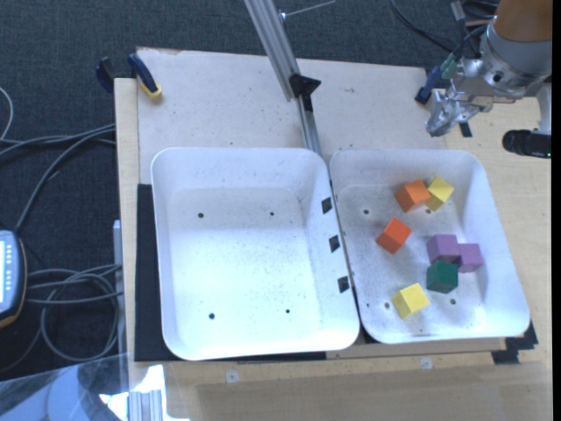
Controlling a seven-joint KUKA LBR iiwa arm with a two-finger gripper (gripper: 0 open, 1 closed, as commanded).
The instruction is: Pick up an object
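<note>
The right bin holds several small blocks: an orange one touching a yellow one near the back, a second orange one in the middle, two purple ones side by side, a dark green one just in front of them, and a yellow one near the front. My gripper hangs above the bench behind the right bin's back rim, well away from the blocks. Nothing sits between its fingers.
The left bin lies beside the right one. A slanted metal pole rises from the bench between the bins' back edges. A blue-and-yellow clamp sits at the bench's far left corner. Cables trail on the floor at left.
</note>
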